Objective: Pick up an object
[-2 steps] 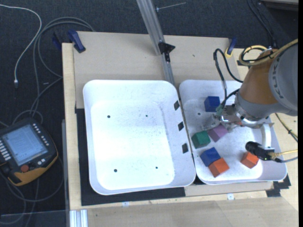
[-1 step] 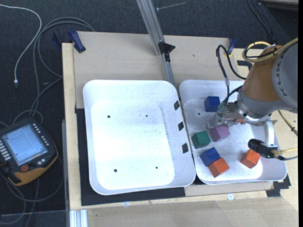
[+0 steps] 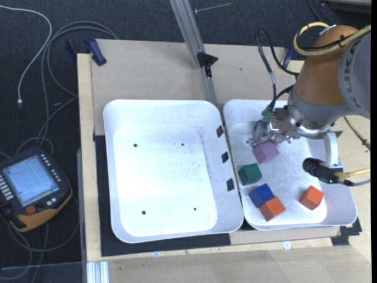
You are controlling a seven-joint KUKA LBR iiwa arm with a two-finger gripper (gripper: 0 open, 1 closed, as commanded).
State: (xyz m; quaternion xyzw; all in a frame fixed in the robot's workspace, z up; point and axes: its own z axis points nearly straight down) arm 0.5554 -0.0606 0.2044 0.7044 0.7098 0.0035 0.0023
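Observation:
The right bin (image 3: 336,217) holds several blocks. A purple block (image 3: 265,152) lies near its middle, directly below my gripper (image 3: 268,137), which hangs over the block's upper edge and hides part of it. Whether the block is touched or gripped is hidden by the wrist. Closer to the front are a green block (image 3: 250,173), a blue block (image 3: 261,193) and a red-orange block (image 3: 272,207) touching the blue one. An orange block (image 3: 311,197) sits alone at the front right.
The left bin (image 3: 118,175) stands beside the right one, with black clips (image 3: 224,156) along the shared rim. A slanted metal post (image 3: 188,22) rises behind the bins. Cables (image 3: 271,69) trail from the arm over the right bin's back edge.

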